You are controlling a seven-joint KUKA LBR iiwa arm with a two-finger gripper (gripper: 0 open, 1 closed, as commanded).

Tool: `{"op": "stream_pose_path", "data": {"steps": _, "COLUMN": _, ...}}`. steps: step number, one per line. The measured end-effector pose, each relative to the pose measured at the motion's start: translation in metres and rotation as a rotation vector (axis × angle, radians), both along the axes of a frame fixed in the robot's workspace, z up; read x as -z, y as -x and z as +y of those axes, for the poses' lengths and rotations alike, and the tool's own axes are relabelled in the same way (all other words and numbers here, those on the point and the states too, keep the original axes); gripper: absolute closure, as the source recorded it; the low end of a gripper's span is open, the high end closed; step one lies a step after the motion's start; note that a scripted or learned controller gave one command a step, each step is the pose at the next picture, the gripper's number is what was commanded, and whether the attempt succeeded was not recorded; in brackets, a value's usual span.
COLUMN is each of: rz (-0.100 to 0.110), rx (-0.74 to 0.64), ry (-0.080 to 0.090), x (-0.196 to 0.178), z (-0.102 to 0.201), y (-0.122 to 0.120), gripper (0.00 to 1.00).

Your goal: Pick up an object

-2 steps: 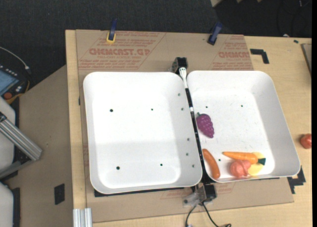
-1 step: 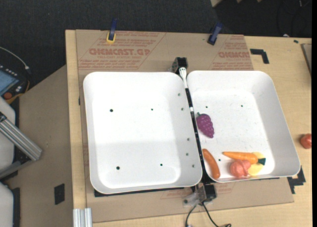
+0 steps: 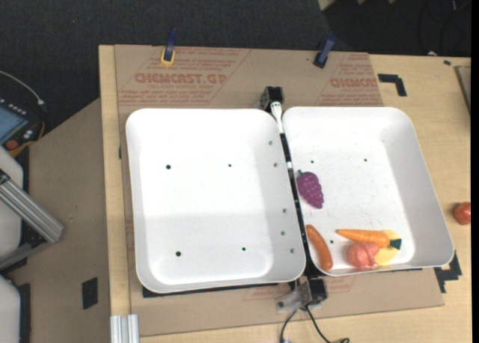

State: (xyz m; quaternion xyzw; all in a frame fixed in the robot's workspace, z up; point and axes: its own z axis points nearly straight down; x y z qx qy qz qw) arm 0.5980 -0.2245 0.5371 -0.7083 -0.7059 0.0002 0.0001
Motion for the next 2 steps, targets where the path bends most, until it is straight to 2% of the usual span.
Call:
{"op": "stream_pose_path", "data": {"steps": 1, "rz": -0.009, "rx": -0.007, "ry": 0.004, "x": 0.001, "z": 0.022, "y": -0.071, "gripper": 1.0}}
{"op": "stream_pose_path", "data": {"steps": 2, "rz": -0.002, "rx": -0.002, "ry": 0.001, "x": 0.001, "z": 0.0, "y": -0.06, "gripper": 1.0}}
